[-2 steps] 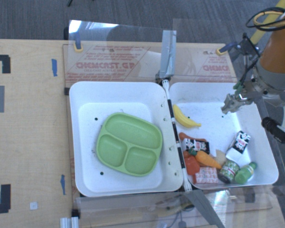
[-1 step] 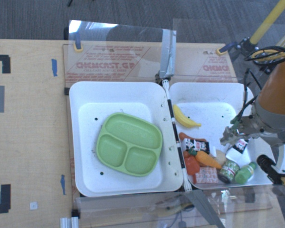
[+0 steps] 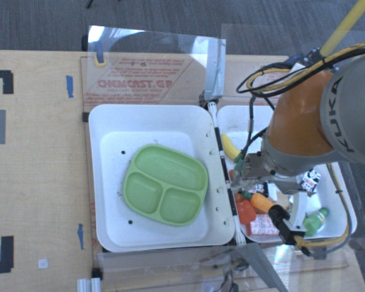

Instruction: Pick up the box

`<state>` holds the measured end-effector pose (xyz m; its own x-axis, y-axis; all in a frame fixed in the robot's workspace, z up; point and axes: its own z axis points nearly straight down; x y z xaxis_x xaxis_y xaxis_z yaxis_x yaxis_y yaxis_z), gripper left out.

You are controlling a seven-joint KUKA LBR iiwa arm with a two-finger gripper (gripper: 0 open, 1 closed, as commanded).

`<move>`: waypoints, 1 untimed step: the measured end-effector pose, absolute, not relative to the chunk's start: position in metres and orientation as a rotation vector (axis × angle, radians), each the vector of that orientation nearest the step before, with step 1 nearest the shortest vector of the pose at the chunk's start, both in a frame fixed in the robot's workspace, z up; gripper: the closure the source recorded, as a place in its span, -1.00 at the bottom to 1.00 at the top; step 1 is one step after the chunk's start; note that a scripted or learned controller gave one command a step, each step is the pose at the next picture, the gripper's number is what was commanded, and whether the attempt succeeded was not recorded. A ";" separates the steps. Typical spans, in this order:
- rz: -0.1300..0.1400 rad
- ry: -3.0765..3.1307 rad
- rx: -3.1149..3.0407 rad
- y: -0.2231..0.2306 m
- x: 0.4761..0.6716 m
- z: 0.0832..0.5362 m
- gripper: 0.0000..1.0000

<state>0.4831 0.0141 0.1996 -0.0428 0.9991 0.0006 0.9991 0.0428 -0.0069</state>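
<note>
Presently, arm point(image 3: 316, 111): grey with an orange band, reaches in from the view's right and hangs over the right bin point(image 3: 347, 215), covering most of it.
Pincer point(image 3: 247, 176): sits below the orange wrist, over the left part of the right bin, close to the wall shared by the two bins.
Pincer state: cannot tell; the wrist and dark hardware hide the tip from above.
Box point(image 3: 264, 225): flat red-and-white printed carton, lying on the bin floor just below the pincer in the view, toward the near edge of the bin. Part of it is under a black cable. Nothing shows it being held.
Red item point(image 3: 246, 212): between the pincer and the box, touching or overlapping the box's left end; which one cannot be told.
Orange item point(image 3: 261, 202): just below and slightly right of the pincer, beside the red item.
Yellow item point(image 3: 230, 146): above and a little left of the pincer, against the bin's left wall.
Black-and-white toy point(image 3: 309, 181): well right of the pincer, at about its height.
Green bottle point(image 3: 314, 221): right of and below the pincer, near the bin's lower right corner, lying down.
Left bin point(image 3: 103, 163): left of the pincer, across the shared wall.
Green plate point(image 3: 165, 184): three compartments, lying flat in the left bin, well left of the pincer.
</note>
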 end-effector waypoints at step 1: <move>0.009 -2.340 -2.090 0.126 0.479 0.170 1.00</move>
